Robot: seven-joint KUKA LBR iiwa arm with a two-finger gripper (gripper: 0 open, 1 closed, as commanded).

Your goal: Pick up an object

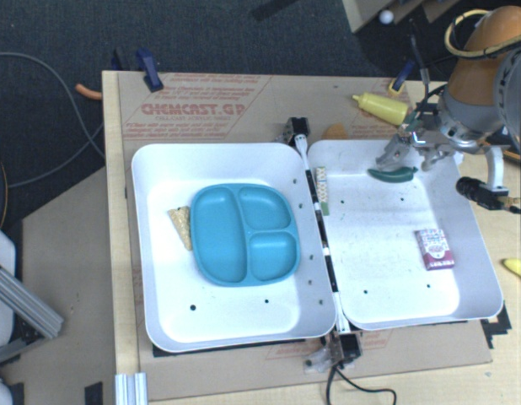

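Observation:
My gripper (pixel 410 159) hangs over the far end of the right bin (pixel 387 298), its fingers spread open with nothing between them. Just below and slightly left of the fingertips, a small dark-green curved object (pixel 392 175) lies on the bin floor. A pink and maroon packet (pixel 434 249) rests near the right bin's right wall. In the left bin (pixel 168 310) sits a blue divided plate (pixel 244 232), with a tan wedge-shaped piece (pixel 181 224) at its left rim.
A yellow object (pixel 380 106) lies on the bench behind the right bin, close to the gripper. A black clip (pixel 298 129) sits at the far end of the seam between the bins. The arm's grey body (pixel 480 108) enters from the upper right.

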